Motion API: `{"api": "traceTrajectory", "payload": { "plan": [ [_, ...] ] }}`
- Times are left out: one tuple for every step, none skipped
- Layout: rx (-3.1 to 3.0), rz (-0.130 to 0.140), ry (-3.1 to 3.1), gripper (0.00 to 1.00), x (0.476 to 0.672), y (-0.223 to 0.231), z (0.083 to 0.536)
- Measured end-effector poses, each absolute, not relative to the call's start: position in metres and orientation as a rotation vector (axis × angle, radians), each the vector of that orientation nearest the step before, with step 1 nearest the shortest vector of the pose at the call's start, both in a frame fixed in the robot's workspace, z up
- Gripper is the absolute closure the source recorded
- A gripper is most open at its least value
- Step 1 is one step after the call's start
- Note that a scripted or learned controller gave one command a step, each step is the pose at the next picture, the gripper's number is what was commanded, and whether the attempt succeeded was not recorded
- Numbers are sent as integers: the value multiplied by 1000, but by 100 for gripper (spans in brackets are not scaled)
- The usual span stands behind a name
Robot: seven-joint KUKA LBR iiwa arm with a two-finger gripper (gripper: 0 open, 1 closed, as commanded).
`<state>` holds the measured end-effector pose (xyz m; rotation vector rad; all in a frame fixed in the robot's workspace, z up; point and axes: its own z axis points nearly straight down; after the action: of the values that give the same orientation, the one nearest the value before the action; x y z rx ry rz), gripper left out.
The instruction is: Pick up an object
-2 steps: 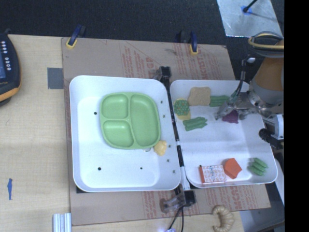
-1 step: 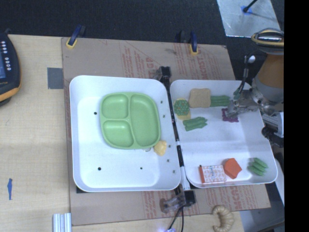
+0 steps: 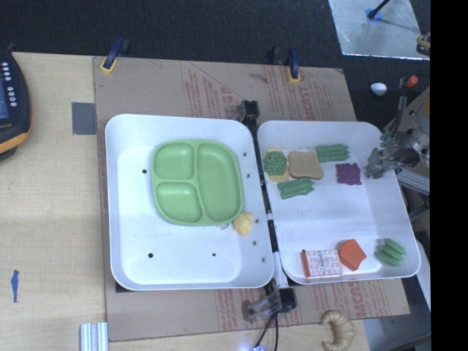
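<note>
The claw (image 3: 378,161) hangs over the right edge of the right bin (image 3: 344,218), near a purple piece (image 3: 348,173). Its opening I cannot tell.

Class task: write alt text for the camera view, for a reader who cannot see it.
Two white bins sit side by side: the left bin holds a green divided plate, the right bin scattered toy foods. The tool hovers at the right bin's far right edge.

Purple grape bunch (image 3: 348,174), right bin, flat
</note>
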<state>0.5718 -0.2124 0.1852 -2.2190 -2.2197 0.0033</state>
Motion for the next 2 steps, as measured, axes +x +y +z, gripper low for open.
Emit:
{"api": "traceTrajectory", "payload": {
  "plan": [
    [-2218, 3, -2223, 0, 574, -212, 184],
    [-2207, 4, -2230, 0, 618, -162, 112]
  ]
}}
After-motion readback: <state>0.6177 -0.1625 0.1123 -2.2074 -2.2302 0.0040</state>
